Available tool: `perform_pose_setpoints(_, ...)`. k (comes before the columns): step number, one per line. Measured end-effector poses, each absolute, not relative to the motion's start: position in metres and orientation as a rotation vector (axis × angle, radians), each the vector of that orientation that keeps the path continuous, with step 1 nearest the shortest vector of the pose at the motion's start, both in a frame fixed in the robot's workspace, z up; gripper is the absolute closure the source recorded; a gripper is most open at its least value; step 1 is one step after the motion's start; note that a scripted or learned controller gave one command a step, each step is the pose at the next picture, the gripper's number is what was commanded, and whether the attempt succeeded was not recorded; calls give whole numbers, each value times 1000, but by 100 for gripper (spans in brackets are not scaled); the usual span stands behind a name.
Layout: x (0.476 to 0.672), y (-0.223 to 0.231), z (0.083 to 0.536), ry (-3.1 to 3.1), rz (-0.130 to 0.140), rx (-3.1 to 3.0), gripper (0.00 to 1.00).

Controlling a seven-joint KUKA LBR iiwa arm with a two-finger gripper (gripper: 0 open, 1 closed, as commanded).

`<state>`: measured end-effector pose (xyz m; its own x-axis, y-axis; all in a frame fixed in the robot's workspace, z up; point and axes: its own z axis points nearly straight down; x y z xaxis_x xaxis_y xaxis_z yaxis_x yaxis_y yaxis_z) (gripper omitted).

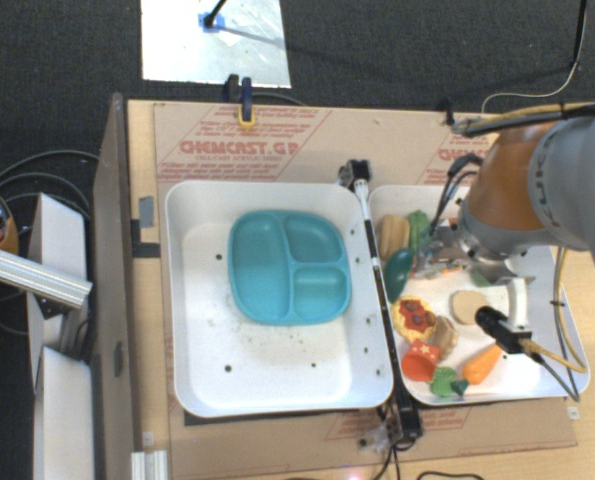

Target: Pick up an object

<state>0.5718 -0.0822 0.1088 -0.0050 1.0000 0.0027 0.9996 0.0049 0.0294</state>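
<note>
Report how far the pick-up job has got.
Done: the arm has reached over the right bin, its gripper low near the teal utensil and bread piece. In hand: nothing visibly lifted; the carrot, pizza slice and round cracker lie in the bin. Left: the grasp and the lift. The divided teal plate sits in the left bin.

Our grey arm with its orange band (537, 183) reaches from the right edge, gripper (439, 255) lowered right of centre.
</note>
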Motion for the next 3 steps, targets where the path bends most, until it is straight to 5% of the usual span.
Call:
perform_pose_setpoints(1,572,-86,109,2205,31,2202,0)
perform_pose_setpoints(2,654,-113,88,2248,-46,2263,0)
perform_pose_setpoints(3,660,-130,105,2243,-34,2256,0)
